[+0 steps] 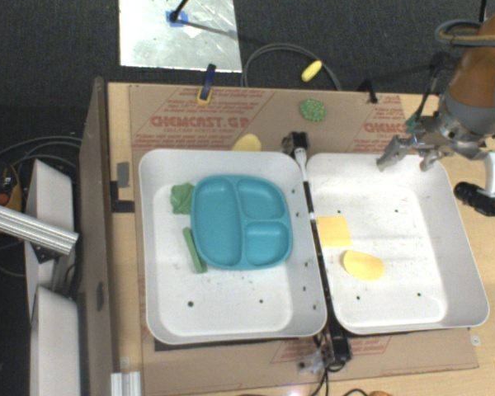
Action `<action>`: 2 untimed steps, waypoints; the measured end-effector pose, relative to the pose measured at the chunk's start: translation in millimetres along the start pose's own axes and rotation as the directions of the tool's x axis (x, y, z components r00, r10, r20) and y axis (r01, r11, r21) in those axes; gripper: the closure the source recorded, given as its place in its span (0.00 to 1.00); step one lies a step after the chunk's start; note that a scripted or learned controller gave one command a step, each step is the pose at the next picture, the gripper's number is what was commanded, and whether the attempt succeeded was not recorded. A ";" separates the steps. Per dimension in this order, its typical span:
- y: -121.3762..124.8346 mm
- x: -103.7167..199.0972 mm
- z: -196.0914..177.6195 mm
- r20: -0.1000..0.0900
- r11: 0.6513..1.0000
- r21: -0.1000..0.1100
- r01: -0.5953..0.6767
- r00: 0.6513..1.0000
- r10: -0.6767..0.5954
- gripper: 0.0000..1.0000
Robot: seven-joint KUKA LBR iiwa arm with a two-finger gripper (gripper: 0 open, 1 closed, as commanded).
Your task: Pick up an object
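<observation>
Camera view, sole view logged. The gripper (410, 155) is seen at the upper right, poised over the far edge of the right bin (445, 221), below the grey wrist and orange band of the arm (477, 81). Two fingers (389, 157) are seen splayed apart, one towards the bin divider and one towards the right; nothing is seen between them, so they are recorded as open and holding nothing.

Candidate objects in the right bin: a yellow square block (333, 231) lying flat beside the divider, and a yellow rounded piece (362, 265) just beside it, nearer the camera. Both lie down-frame and to the left of the fingers, well apart from them. The rounded piece is oblong, its long axis roughly left-to-right in frame; the block shows no clear long axis. Both are pale yellow, matte, low in profile. The block is judged the nearer target.

In the left bin (161, 246) a teal divided tray (240, 223) is noted, with a green leafy piece (181, 197) at its upper left corner and a green stick (193, 250) along its left side, touching or nearly so. These are farther from the fingers.

Judgement: the coming move would call for travel left and towards the camera, then descent.
</observation>
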State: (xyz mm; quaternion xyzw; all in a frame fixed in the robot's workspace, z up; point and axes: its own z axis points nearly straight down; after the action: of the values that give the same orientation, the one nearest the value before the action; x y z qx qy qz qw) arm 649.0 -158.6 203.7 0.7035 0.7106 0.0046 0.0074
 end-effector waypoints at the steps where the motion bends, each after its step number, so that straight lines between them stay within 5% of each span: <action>1: -54.2 -9.0 112.8 -0.006 1.000 0.027 -0.011 1.000 0.011 0.00; 2: -73.8 9.7 36.3 -0.003 1.000 0.012 -0.005 1.000 0.006 0.00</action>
State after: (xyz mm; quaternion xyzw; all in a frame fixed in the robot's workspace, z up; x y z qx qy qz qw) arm 575.8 -149.8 166.0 0.7055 0.7087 0.0017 0.0021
